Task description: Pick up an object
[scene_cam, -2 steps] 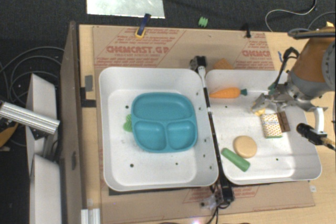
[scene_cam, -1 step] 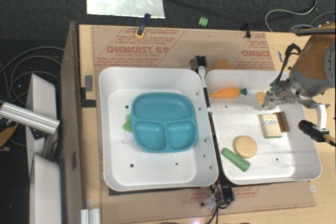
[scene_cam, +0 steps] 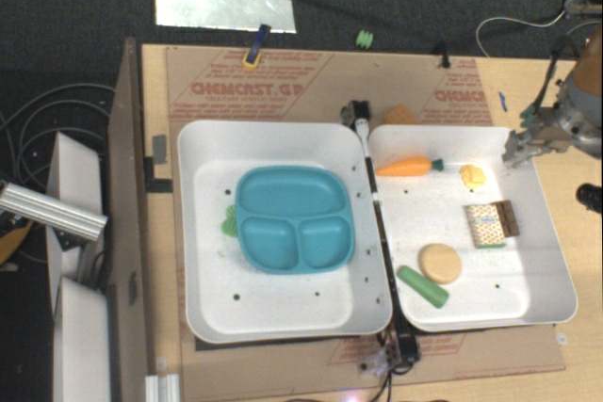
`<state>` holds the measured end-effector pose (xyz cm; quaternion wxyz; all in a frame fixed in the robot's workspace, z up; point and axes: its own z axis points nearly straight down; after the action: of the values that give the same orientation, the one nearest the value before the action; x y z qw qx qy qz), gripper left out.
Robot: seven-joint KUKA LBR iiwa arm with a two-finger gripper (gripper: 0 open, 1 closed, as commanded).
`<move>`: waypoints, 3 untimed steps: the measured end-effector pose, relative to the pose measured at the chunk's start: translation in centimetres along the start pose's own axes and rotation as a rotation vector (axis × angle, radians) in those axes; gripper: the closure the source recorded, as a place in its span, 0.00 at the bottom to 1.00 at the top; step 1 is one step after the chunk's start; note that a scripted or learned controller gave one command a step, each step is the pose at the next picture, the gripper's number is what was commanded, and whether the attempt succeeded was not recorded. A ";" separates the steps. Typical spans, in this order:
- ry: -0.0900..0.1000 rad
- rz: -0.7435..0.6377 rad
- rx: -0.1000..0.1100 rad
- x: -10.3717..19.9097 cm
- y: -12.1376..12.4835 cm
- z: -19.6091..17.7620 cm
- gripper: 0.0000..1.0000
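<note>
1. Jaws of the gripper (scene_cam: 521, 146) cannot be read as parted or closed — the fingers blur together at the far right rim of the right bin (scene_cam: 546, 231), and nothing shows between them
2. Nearest the gripper, a small yellow piece (scene_cam: 472, 175) lies in the right bin's upper part, just beside the green end of an orange carrot (scene_cam: 407, 168) that lies flat, pointing toward the divider between the bins
3. Below these, a patterned packet (scene_cam: 486, 224) rests with a brown bar (scene_cam: 508, 217) touching its right side
4. Lower still, a round tan biscuit-like disc (scene_cam: 440, 263) sits just beside a green cylinder (scene_cam: 422, 286), which lies at a slant near the bin's front left corner
5. Across the divider, the left bin (scene_cam: 203, 231) holds a blue compartment tray (scene_cam: 294, 218) — a green object (scene_cam: 229, 221) peeks out from under its left edge
6. Grey arm (scene_cam: 582, 104) with its orange band enters from the right, above the bench
</note>
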<state>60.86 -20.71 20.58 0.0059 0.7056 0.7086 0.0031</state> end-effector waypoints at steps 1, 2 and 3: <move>0.002 -0.001 0.006 0.1 1.6 -2.7 1.00; 0.002 -0.003 0.005 0.0 1.6 -3.7 1.00; 0.006 -0.004 0.013 6.1 1.0 -0.3 1.00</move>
<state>61.85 -14.64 20.90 -0.0010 0.7042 0.7100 0.0005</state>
